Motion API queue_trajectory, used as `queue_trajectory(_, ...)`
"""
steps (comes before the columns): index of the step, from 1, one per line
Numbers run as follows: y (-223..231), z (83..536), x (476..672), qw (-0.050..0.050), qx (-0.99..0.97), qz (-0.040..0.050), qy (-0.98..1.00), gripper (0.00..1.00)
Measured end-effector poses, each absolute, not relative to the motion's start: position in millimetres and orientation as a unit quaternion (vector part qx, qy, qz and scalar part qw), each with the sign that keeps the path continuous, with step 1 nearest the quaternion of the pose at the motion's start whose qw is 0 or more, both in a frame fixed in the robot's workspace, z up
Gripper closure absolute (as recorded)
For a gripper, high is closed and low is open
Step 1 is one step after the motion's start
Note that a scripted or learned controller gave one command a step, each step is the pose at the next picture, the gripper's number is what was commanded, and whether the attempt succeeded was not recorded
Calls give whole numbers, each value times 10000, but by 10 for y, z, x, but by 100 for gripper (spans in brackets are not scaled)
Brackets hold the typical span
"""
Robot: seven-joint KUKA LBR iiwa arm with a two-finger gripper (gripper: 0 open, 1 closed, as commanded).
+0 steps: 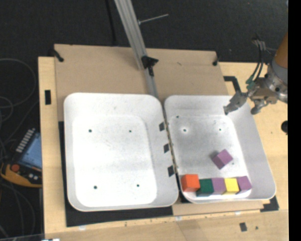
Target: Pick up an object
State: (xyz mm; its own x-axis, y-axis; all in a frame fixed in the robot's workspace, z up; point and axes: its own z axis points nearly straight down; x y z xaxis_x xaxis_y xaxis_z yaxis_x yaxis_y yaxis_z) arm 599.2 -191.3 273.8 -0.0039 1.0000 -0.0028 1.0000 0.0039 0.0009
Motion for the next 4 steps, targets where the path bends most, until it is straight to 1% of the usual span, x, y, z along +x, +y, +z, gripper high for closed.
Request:
queue_trajectory(1, -1509, 2760, 6036, 4, 7054, 2, 7088, 0)
queue_trajectory(2, -2019, 1308, 5344, -24, 7083, -27, 7059, 0)
queue_trajectory(3, -1845, 967, 5255, 27, 7082, 1, 7060, 0)
queue_trajectory(4, -1860, 1089, 5270, 45, 7095, 18, 7047, 100)
